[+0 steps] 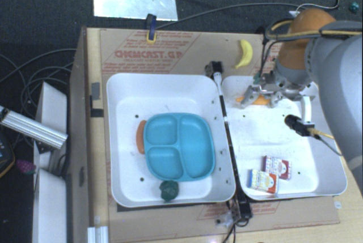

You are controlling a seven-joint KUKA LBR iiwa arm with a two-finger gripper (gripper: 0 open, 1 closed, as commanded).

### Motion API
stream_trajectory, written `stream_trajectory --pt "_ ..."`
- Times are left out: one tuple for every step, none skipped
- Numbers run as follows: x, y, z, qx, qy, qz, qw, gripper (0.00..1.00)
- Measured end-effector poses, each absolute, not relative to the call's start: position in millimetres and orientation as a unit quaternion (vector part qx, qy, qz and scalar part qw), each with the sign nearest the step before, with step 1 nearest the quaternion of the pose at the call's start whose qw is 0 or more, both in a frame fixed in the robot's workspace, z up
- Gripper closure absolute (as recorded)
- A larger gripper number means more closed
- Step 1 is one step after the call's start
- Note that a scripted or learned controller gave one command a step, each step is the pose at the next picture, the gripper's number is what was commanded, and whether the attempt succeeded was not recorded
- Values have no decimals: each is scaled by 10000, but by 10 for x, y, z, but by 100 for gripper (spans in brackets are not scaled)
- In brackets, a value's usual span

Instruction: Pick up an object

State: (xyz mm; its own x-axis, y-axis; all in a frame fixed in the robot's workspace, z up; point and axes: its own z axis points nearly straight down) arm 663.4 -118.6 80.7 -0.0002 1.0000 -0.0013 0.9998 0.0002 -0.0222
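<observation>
My gripper (264, 96) is low over the far left corner of the right bin (329, 179). It hangs directly above a small orange piece (255, 101) that lies on the bin floor and is partly hidden by it. Two small boxes sit near the front of that bin, a red and white one (278, 167) and a blue and orange one (263, 181). In the left bin (122, 106) lies a blue divided plate (178, 144), with an orange-brown sausage-like piece (139, 136) along its left side and a dark green lump (169, 190) at its front.
A yellow banana (245, 54) lies on the bench behind the right bin, outside both bins. A black divider strip (225, 123) runs between the bins. The grey arm (334, 83) covers the right bin's far right part.
</observation>
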Motion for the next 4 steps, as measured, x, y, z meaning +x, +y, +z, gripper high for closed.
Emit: stream_trajectory --pt "6641 -1017 814 -7070 -7072 75 64 0" --pt "6642 -958 817 -7070 -7071 79 59 0" --pt "6644 -1000 814 -7069 -7072 61 87 0" --pt "6643 -998 814 -7066 -7075 66 80 0"
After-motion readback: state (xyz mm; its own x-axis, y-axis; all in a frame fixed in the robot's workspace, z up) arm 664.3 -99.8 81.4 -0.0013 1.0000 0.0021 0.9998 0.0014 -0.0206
